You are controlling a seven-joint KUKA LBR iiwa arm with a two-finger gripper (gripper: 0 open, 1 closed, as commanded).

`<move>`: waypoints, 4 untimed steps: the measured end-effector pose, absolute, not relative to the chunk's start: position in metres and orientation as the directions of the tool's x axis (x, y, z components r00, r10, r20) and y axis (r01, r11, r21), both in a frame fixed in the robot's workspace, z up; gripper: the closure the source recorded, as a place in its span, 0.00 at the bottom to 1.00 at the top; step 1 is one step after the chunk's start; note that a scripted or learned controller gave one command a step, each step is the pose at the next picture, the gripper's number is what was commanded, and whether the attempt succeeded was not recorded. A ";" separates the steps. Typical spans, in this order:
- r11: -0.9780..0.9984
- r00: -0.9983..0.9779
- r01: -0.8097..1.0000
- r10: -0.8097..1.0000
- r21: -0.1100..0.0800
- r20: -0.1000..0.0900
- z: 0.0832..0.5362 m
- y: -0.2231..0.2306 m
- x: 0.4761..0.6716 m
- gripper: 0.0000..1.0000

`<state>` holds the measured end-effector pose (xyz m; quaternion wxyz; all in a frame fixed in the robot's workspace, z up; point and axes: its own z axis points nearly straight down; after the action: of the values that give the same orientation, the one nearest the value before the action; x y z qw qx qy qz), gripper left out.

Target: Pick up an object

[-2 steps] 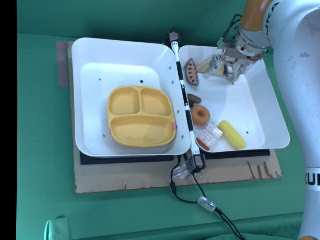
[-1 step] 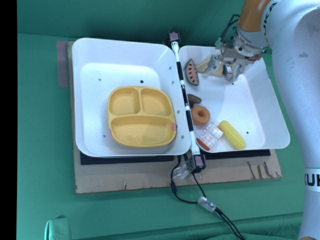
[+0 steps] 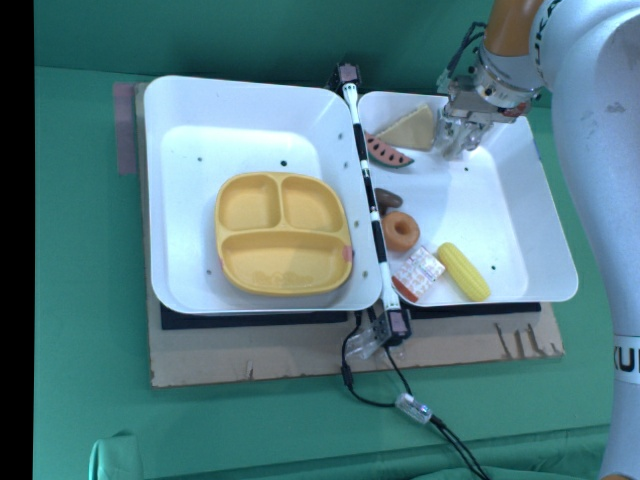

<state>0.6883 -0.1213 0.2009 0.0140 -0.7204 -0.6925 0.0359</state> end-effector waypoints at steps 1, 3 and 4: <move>-0.040 0.038 0.997 0.999 -0.066 -0.032 0.202 -0.121 0.689 0.00; -0.030 0.028 0.998 0.999 -0.061 -0.019 0.186 -0.115 0.690 0.00; -0.030 0.029 0.998 0.999 -0.060 -0.021 0.186 -0.114 0.690 0.00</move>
<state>0.6897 -0.1141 0.1859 0.0144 -0.7172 -0.6961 0.0283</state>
